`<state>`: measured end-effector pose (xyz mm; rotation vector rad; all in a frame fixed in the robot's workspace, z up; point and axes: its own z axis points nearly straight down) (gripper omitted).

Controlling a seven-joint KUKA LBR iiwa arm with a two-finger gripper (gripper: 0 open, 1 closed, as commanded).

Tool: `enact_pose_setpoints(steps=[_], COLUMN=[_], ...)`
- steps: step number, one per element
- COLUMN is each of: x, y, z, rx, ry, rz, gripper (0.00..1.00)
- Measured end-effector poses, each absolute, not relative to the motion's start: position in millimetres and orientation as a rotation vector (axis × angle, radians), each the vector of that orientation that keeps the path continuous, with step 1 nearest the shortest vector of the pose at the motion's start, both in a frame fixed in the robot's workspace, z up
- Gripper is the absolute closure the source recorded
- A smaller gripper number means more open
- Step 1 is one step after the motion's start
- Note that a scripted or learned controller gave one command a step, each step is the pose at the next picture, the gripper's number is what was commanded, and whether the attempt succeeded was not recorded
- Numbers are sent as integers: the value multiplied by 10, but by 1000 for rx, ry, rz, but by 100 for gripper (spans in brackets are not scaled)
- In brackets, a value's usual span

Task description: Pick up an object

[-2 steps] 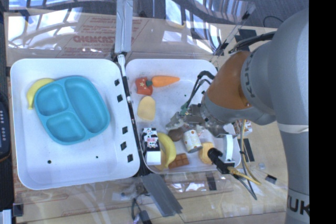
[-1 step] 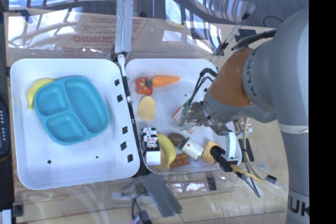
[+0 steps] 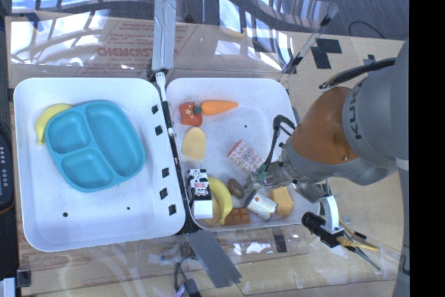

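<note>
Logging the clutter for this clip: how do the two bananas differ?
The banana in the left bin lies at the far left, mostly tucked under the blue divided plate, with just a pale yellow curve showing. The banana in the right bin lies fully exposed near the front edge, wedged between a black-and-white carton and a brown block, and looks a deeper yellow. Both are curved, yellow and lying flat.

We see a robotics lab: 2 white bins (image 3: 90, 233) taped to a bench (image 3: 361, 73) with clear shields (image 3: 271, 17), cables, and toy food for testing.
</note>
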<state>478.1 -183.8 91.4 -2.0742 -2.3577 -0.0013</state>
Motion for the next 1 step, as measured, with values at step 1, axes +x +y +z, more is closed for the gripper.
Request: enact_pose_setpoints(steps=[1], x=[4783], y=[-1835], z=[914], rx=[-2074], ry=[-2358], rz=[-2], gripper=[0])
